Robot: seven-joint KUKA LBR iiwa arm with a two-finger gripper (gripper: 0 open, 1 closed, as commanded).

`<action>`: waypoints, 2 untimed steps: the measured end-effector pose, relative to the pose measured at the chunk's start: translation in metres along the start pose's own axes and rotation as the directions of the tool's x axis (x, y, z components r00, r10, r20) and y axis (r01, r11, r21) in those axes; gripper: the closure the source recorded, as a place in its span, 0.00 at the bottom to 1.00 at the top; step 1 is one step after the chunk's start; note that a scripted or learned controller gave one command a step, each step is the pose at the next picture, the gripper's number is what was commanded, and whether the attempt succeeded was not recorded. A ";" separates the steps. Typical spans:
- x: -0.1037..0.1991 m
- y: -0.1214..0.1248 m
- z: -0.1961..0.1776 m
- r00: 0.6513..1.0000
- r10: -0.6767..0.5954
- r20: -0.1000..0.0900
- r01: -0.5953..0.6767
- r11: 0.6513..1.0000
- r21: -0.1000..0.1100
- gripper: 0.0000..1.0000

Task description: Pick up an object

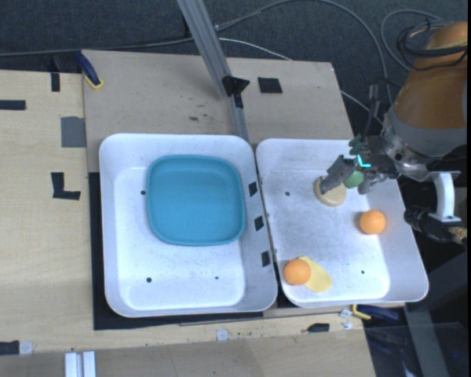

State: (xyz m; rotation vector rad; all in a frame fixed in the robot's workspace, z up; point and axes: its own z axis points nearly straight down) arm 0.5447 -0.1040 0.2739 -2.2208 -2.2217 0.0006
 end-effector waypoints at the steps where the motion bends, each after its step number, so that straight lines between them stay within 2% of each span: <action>1: 0.000 0.000 0.000 1.000 0.000 0.000 0.000 1.000 0.000 0.00; 2: 0.002 -0.008 0.046 1.000 0.000 -0.001 0.000 1.000 0.004 0.00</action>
